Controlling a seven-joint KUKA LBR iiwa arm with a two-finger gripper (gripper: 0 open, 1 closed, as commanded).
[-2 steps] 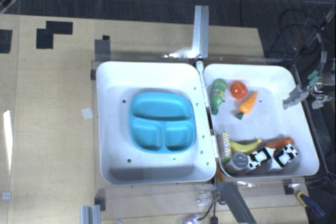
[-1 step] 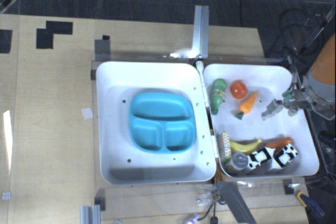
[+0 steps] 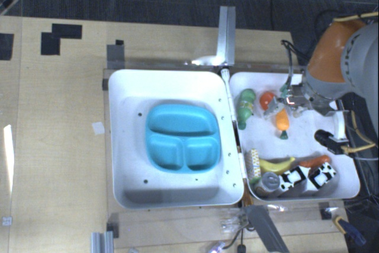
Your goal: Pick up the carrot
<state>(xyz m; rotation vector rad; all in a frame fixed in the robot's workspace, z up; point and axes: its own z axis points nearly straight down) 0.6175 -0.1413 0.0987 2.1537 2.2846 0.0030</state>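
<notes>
I see the carrot (image 3: 282, 121) lying in the right bin (image 3: 349, 186), its green tip pointing toward the banana (image 3: 277, 163). My claw (image 3: 291, 98) hangs just above the carrot's orange end, close beside a red tomato (image 3: 267, 99). I cannot tell how far the claw is parted, and nothing shows in its grip. For a clean pick I judge I should centre over the carrot's thick middle, straddle its width, then descend without nudging the tomato or the green vegetable (image 3: 245, 102).

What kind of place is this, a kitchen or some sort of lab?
Most likely a robot test lab: a robot arm reaches over two white bins, one holding toy food such as a carrot and a banana.
</notes>
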